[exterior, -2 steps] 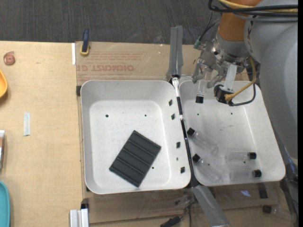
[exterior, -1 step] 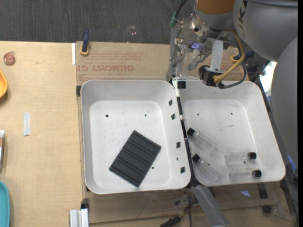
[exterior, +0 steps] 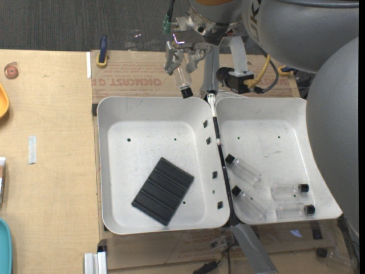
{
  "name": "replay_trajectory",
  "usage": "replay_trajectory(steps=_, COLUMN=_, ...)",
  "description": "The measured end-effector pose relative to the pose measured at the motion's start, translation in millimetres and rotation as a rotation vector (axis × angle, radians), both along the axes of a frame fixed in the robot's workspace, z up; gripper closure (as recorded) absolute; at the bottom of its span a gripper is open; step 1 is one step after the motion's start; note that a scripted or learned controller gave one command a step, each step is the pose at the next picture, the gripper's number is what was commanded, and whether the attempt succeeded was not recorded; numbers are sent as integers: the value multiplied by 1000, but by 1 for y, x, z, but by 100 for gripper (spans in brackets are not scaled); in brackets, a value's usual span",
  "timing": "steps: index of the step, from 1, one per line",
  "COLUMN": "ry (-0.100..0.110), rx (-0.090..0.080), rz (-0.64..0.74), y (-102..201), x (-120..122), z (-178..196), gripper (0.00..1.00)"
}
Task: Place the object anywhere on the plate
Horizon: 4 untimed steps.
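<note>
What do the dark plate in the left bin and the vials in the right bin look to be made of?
The plate looks like matte black plastic or rubber: dull, no glare, moulded ridges along its length. The vials look like clear glass or plastic, which I cannot tell apart: the white bin shows through them; their caps are black.

Clear black-capped vial (exterior: 182,80) apparently between gripper (exterior: 181,67) fingers; black ribbed plate (exterior: 163,190) flat in left bin.
</note>
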<state>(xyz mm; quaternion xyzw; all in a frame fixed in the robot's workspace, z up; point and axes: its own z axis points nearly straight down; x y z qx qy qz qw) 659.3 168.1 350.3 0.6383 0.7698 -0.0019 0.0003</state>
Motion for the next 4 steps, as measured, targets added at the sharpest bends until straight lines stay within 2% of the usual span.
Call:
replay_trajectory(steps=1, ry=3, rx=1, rz=188, y=22, x=-85, z=-74, gripper=100)
replay_trajectory(steps=2, ry=-1, rx=2, rz=617, y=22, x=-65, z=5, gripper=100)
replay_trajectory(steps=3, ry=-2, rx=2, rz=1049, y=30, x=-35, z=91, gripper=100)
replay_trajectory(steps=4, ry=1, rx=4, rz=1145, y=61, x=-104, z=-1, gripper=100)
